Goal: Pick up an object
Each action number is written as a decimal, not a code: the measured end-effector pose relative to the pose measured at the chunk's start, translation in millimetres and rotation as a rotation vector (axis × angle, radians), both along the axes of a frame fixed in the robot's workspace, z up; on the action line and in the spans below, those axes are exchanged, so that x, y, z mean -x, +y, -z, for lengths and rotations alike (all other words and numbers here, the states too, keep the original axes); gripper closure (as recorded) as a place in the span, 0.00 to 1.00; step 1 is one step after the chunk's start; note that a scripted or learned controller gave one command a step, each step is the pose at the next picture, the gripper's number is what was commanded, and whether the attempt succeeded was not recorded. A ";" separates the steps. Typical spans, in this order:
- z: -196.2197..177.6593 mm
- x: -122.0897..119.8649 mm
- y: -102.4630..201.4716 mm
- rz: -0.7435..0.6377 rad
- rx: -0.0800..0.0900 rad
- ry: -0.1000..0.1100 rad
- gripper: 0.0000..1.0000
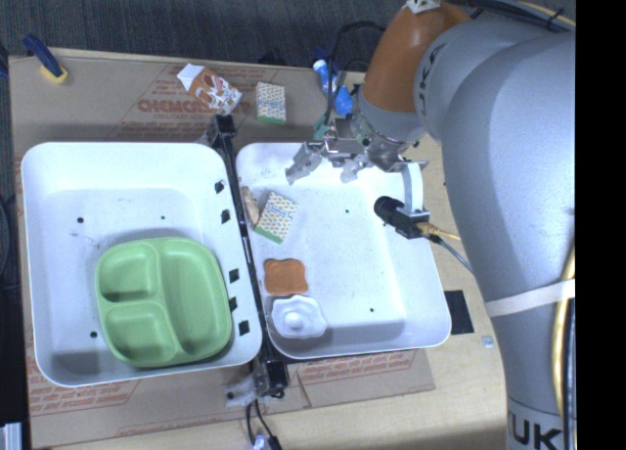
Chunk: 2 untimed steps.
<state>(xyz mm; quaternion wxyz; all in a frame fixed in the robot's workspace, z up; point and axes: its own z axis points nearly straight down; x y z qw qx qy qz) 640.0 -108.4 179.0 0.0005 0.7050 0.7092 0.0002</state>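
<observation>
Two white bins (421, 321) sit on the worktop; gripper (323, 159) spread wide, holding nothing; patterned packet (277, 216) lies diagonally, long axis upper-right to lower-left.

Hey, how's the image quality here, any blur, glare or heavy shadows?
Camera view: soft overall; the green plate casts a shadow toward the left bin front corner; the arm looms large and slightly blurred; white cup nearly washes out against the right bin.

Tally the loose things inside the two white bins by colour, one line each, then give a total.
Green: 1, divided plate
Orange: 1, flat piece
White: 1, small cup
Patterned: 1, packet
Total: 4
</observation>
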 end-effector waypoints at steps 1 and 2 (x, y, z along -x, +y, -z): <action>-81.4 -16.5 -51.3 0.001 0.001 0.000 0.00; -80.4 -16.2 -50.5 0.000 0.000 0.002 0.00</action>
